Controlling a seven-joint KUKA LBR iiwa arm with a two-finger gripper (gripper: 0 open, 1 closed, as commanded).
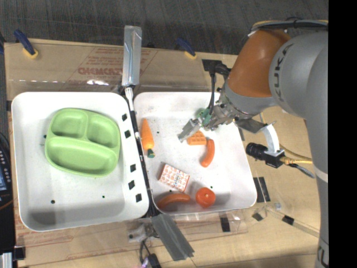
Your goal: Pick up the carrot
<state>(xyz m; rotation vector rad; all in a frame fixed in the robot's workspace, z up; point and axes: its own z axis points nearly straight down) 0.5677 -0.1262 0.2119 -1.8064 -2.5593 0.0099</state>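
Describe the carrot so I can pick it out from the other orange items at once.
Look in the right bin, along its left wall by the divider. The carrot lies there lengthwise, a tapered orange stick with a small green end pointing toward the camera. Its neighbours differ: the sausage is curved and blunt, the tomato round.

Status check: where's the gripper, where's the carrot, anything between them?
Two-finger gripper low over right bin, nothing visibly held. Orange carrot at bin's left wall, untouched. Path between looks free; orange waffle block under gripper.
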